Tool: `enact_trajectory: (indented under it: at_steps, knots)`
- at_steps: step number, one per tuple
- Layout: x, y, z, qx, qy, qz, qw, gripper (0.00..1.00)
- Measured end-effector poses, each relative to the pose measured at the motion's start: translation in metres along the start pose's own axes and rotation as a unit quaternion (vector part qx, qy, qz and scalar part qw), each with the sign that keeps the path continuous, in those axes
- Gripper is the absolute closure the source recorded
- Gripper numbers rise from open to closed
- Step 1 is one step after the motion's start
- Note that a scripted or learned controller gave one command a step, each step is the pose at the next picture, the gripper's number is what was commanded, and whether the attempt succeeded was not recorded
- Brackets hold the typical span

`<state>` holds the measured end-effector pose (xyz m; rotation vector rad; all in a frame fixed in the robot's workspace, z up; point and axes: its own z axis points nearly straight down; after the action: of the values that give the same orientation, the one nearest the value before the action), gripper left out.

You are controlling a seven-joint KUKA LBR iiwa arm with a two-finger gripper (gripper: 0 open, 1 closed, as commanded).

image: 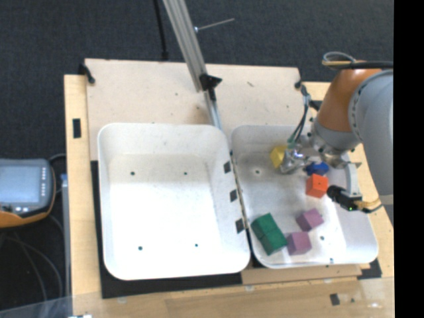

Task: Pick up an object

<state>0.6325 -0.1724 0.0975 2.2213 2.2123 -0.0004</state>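
- Fingers of the gripper (289, 162): metallic, low over the far part of the right bin (344, 254); their spread cannot be told, nor whether anything sits between them.
- Green block (268, 232): oblong, matte, near the right bin's near-left corner.
- Purple block (299, 242): small cube, just beside the green one, by the near rim.
- Second purple block (309, 218): small cube, slightly farther in, toward the bin's middle.
- Orange block (317, 186): cube, right of the gripper, near the arm's wrist.
- Blue block (320, 167): partly hidden beside the wrist.
- Yellow block (278, 156): rounded, at the gripper's left side, touching or nearly so; contact unclear.
- Left bin (119, 257): shallow, white, smooth plastic with rounded corners.
- Bench (132, 91): pale, flat wooden board carrying both bins.
- Aluminium strut (185, 35): ribbed, slanting from the far edge.
- Floor (66, 18): dark carpet, speckled.
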Motion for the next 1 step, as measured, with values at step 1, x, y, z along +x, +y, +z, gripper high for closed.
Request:
enact_trajectory:
  at_steps: [1]
  knots:
    - [0.0041,-0.0005,-0.0001,0.002,0.001,-0.004,1.0,0.0]
